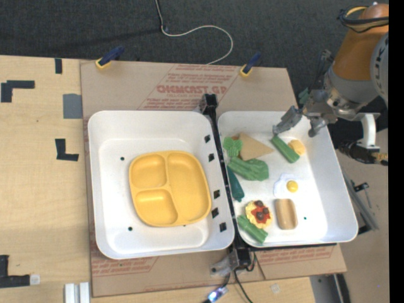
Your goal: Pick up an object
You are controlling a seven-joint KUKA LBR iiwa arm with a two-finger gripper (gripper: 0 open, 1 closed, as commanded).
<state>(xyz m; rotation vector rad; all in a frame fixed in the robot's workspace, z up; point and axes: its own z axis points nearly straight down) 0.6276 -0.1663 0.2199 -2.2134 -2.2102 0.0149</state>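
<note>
The right bin (334, 194) holds several toy foods: a tan wedge (255, 147), a green pickle (285, 149), a small yellow piece (297, 147), a leafy green piece (250, 168), a fried egg (287, 185), a brown bun (286, 213) and a red-and-yellow piece (259, 213). My gripper (300, 124) hangs over the bin's far right corner, just above the pickle and the yellow piece. It is open, with nothing between its fingers (285, 122).
The left bin (107, 169) holds a yellow divided plate (169, 188). A black divider (218, 169) runs between the bins. A teal piece (235, 185) and a green bean (252, 231) lie along the right bin's left side. A white cable (202, 30) loops behind the bins.
</note>
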